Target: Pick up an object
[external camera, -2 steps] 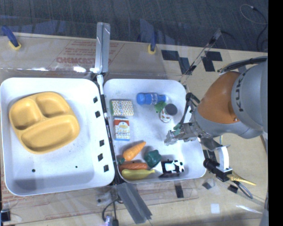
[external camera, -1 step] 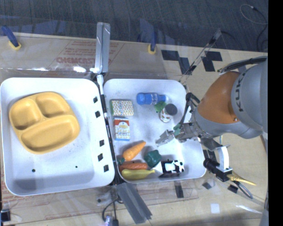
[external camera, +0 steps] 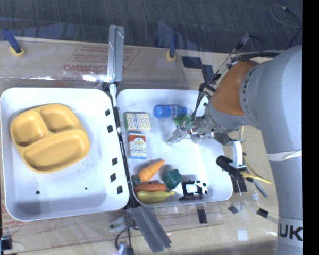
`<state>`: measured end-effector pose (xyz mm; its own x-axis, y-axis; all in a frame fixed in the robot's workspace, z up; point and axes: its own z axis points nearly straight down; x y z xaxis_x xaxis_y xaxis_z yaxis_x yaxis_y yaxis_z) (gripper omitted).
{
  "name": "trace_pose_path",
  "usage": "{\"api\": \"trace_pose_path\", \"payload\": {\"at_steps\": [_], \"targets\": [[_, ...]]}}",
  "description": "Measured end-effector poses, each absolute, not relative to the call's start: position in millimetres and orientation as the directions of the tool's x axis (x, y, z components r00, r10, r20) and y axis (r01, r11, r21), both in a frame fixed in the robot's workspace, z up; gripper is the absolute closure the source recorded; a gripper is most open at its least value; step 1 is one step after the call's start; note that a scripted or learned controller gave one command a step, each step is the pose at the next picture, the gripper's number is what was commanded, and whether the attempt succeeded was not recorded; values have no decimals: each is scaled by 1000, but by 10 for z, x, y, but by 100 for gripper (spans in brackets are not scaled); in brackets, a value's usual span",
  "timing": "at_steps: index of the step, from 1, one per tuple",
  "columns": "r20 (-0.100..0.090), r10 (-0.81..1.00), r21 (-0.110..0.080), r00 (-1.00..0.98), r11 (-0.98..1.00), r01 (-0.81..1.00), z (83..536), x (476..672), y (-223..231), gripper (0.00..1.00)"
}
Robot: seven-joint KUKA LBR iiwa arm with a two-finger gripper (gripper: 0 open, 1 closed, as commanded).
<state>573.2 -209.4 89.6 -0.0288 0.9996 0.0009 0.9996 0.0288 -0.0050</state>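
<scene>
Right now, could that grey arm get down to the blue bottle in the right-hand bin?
Probably yes. The gripper hangs in the same bin, just below the blue bottle, which lies by itself on the bin floor with nothing on top of it.

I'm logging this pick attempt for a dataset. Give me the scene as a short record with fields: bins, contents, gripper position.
left bin: shallow white bin holding a yellow divided plastic plate
right bin: shallow white bin with the small items
right bin, upper part: blue plastic bottle, patterned square packet, red-and-white carton
right bin, lower part: orange toy carrot, yellow toy banana, dark green block, black-and-white toy
gripper: gripper low over the right bin, just below the bottle
grasp: cannot tell
</scene>
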Motion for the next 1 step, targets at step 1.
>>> {"api": "trace_pose_path", "payload": {"at_steps": [1], "targets": [[3, 999, -8, -34, 34, 999, 978, 5738, -2084, 100]]}}
